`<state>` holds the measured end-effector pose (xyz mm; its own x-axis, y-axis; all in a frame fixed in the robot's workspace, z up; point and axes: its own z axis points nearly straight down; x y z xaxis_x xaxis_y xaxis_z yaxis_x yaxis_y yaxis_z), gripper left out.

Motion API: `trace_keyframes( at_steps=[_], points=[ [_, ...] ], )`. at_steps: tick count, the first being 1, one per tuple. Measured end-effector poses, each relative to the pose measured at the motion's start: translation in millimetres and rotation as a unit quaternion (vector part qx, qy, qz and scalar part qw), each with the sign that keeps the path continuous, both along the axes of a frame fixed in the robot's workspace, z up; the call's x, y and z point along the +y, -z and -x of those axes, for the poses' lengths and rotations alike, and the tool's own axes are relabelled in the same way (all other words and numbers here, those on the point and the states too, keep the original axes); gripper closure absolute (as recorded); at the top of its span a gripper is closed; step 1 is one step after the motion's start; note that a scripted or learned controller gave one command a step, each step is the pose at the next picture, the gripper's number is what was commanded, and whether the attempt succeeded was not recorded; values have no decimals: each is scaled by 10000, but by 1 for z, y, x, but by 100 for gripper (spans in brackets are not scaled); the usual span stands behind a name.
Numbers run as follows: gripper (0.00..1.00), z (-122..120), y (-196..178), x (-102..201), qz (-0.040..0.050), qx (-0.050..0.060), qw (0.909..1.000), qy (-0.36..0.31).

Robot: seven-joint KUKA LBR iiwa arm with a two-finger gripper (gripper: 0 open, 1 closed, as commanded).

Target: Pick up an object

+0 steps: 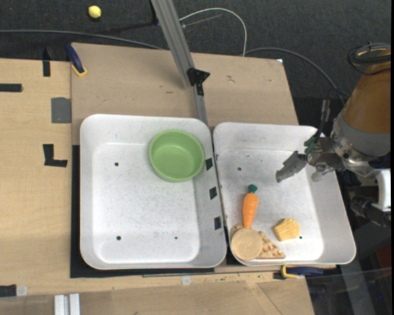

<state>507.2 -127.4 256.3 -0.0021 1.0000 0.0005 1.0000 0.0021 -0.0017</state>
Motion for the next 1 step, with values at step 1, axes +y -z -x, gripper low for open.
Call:
trace_keyframes(
  at_steps=[1],
  points=[
    [0, 0, 0, 0, 2, -1, 10000, 0]
  ],
)
